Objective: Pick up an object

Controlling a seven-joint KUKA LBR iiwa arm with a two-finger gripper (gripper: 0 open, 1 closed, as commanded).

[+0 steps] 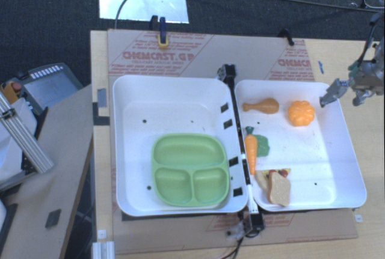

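Gripper [341, 94] sits at the far right edge of the right bin [352, 149], fingers apart and nothing between them; how wide exactly is hard to judge at this size. No pick made yet.

Right bin contents: pumpkin [301, 113] just left of the gripper, closest candidate. Drumstick [261, 106] further left, near the far wall. Carrot [251, 152] beside the divider at the bin's left side. Sandwich [278, 186] in the near part of the bin, just right of the carrot's tip. Left bin [129, 131] has a green divided plate [191, 169] toward its near side.

Likely target is the pumpkin, judging by closeness. It is roundish, no real long axis, so finger angle matters little; centre over it, come straight down, close across its widest part. Risk: rounded sides may squirt out if the close is off-centre.

If another item is chosen instead: drumstick's long axis runs left-right, thick end right, thin end left, so close across the shaft. Carrot lies far-near, leafy end far, point near; it sits tight to the bin wall, leaving poor finger room there.
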